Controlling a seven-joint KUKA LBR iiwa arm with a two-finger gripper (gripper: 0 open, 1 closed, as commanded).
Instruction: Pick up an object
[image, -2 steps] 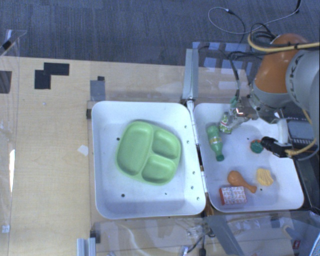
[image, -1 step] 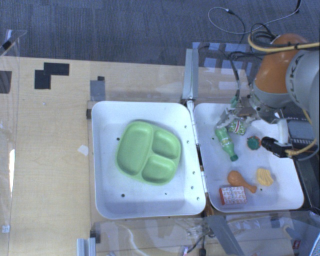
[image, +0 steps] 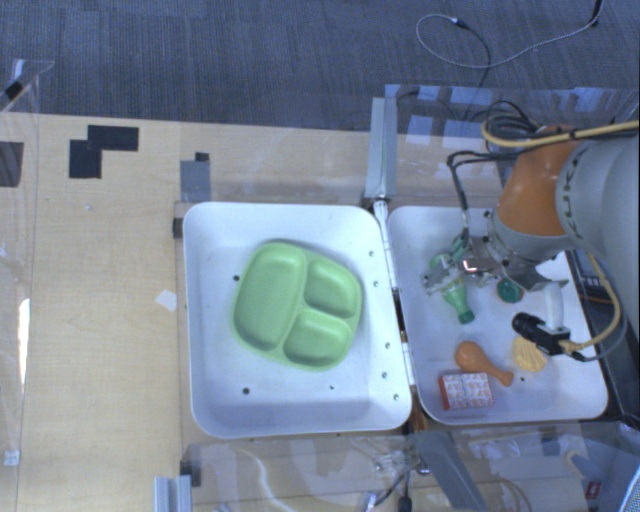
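Observation:
My gripper (image: 443, 273) hangs low over the upper left part of the right bin (image: 425, 345), with the arm coming in from the right. A small green bottle-shaped object (image: 460, 300) lies just below and to the right of it, close enough that I cannot tell whether they touch. A teal round piece (image: 510, 291) sits under the wrist. An orange drumstick-shaped toy (image: 481, 360), a yellow piece (image: 528, 356) and a small red patterned box (image: 466, 390) lie toward the bin's front.
The left bin (image: 215, 390) holds a light green divided plate (image: 297, 303) in its middle. A raised divider (image: 397, 300) separates the two bins. Wooden bench top (image: 90, 300) stretches to the left.

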